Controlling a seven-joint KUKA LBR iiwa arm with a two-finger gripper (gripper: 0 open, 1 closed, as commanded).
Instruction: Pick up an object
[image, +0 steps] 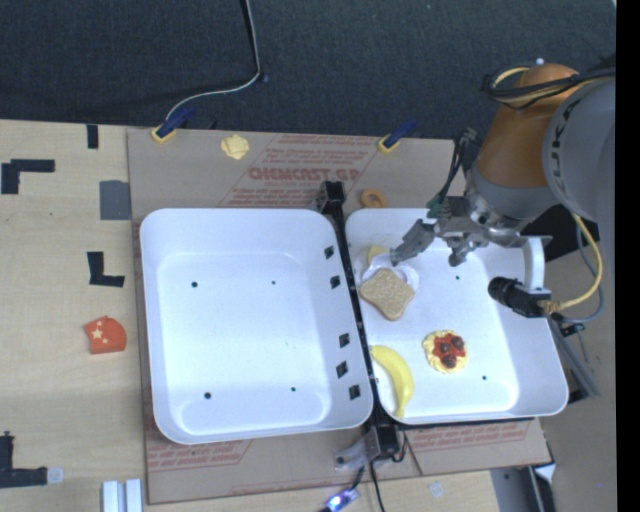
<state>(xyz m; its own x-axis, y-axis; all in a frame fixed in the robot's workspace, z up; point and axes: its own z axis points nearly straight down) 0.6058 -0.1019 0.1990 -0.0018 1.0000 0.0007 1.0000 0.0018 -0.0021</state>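
The gripper (432, 243) hangs over the upper part of the right bin (520, 395), its two fingers spread apart with nothing between them. Taking the bread slice (387, 293) as the landmark: it lies flat on the bin floor near the divider between the bins, just below and left of the nearer fingertip, partly covering a white piece. A banana (395, 374) lies below the slice, against the bin's lower left wall, and a small tart with red topping (445, 351) sits below and right of it.

The slice looks like toy food — probably light, stiff and fairly smooth. Lying flat, it offers little height, so a pinch across its narrow width, fingers pressed low at opposite edges, seems the best hold — it could slide away otherwise.
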